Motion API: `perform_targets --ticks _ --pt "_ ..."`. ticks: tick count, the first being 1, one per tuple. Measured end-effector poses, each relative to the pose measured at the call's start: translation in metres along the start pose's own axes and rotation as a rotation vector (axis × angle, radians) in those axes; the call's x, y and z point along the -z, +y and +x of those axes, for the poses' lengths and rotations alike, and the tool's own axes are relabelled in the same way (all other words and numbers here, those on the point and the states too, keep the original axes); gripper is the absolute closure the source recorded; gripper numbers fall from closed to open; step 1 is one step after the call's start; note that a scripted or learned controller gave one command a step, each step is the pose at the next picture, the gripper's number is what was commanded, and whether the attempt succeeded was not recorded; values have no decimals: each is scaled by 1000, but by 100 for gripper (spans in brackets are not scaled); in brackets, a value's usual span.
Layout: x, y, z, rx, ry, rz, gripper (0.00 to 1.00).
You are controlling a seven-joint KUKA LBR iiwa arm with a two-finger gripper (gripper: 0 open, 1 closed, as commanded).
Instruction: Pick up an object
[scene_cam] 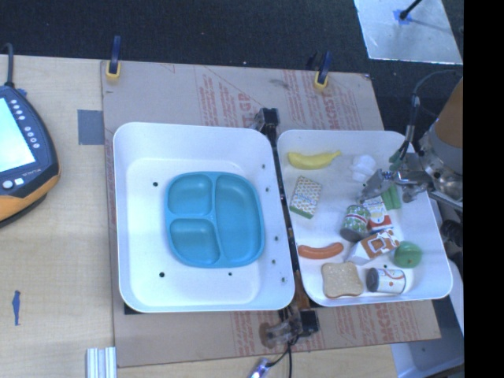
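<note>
We see gripper [376, 186] low over right bin [441, 286], near can [354, 221]; can't tell its state. Toys crowd this bin, so targets sit here. Blue plate [214, 219] alone in left bin [134, 211].

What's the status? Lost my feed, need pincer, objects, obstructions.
Pincer over right bin, nothing seen between its tips. Banana, sausage, toast all lying in the bin. Small can and cartons crowded just below pincer.
</note>
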State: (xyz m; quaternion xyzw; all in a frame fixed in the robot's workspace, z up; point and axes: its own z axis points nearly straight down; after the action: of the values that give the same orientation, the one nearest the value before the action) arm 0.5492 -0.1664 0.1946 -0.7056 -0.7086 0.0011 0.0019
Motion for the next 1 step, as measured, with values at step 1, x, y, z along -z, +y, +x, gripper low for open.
perform_targets --ticks 1 --pt "-76 32 -23 1 -1 3 0"
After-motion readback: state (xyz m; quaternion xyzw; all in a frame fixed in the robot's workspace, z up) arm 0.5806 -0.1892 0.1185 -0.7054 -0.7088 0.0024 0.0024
